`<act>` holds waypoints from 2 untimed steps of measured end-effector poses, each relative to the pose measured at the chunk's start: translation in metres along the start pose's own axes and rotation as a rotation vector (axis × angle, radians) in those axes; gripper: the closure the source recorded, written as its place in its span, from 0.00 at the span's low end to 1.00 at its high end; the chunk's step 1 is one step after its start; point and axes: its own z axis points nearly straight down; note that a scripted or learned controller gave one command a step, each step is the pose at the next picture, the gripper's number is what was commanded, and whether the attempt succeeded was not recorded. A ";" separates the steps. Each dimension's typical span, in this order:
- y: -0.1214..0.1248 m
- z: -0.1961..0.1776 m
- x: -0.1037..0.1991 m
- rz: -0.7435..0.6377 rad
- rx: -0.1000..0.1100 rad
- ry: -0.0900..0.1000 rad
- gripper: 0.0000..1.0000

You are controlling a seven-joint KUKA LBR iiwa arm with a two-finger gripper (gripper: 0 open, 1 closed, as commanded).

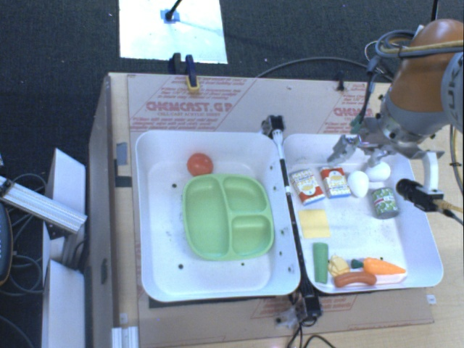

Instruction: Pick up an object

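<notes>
Partly, your grey two-finger gripper (360, 148) is masked by the wrist above it, so whether it's open or closed you cannot tell. Just below it in the right white bin (420, 252) lies a smooth white egg (358, 183) (long axis roughly up the view), beside a second white egg (378, 171).

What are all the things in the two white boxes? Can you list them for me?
tomato: 1, red, left bin, behind the tray
tray: 1, green, left bin
cartons: 2, red and white, right bin
eggs: 2, white, right bin
can: 1, grey-green, right bin
cheese slice: 1, yellow, right bin
green stick: 1, right bin front
carrot: 1, orange, right bin front
sausage: 1, red, front rim
gripper: 1, grey, above right bin's back
</notes>
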 end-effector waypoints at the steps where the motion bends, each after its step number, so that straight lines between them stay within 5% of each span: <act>1: 0.057 0.135 -0.058 0.002 -0.009 -0.004 0.00; 2: 0.059 0.122 -0.056 0.001 -0.015 -0.001 1.00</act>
